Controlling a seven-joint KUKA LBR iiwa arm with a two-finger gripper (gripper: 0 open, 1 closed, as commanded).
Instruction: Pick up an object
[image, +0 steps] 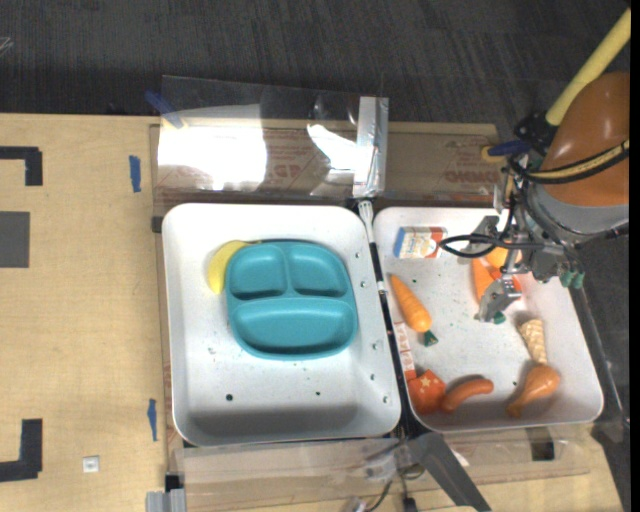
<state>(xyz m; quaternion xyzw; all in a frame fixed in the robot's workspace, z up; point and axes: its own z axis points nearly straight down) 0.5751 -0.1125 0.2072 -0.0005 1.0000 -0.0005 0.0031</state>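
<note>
We see the gripper (495, 305) low in the right bin (455, 345), near the far right side. Its tips sit just beside a small orange thing (486, 274). That thing is partly hidden by the arm, so we cannot say what it is. We cannot tell if the gripper is open or closed, because it is small and dark here. We see nothing clearly held in it, so we think the pick is not done yet. What is left is to close on one thing and lift it out.

There are many things to choose from in the right bin. A carrot (411, 304) lies near the left wall. A small box (420, 242) sits at the far left corner. A cone-shaped thing (534, 340) lies just beside the gripper, on the right. A sausage (467, 391), a red tomato (424, 392) and a brown pear-shaped thing (534, 390) lie along the near wall.

The left bin (200, 380) has a blue plate (292, 298) with three parts, and a yellow thing (220, 262) peeks out from under it.

The cone-shaped thing is close, so we think the gripper could bump it. The black cables near the wrist hang close to the orange thing too.
</note>
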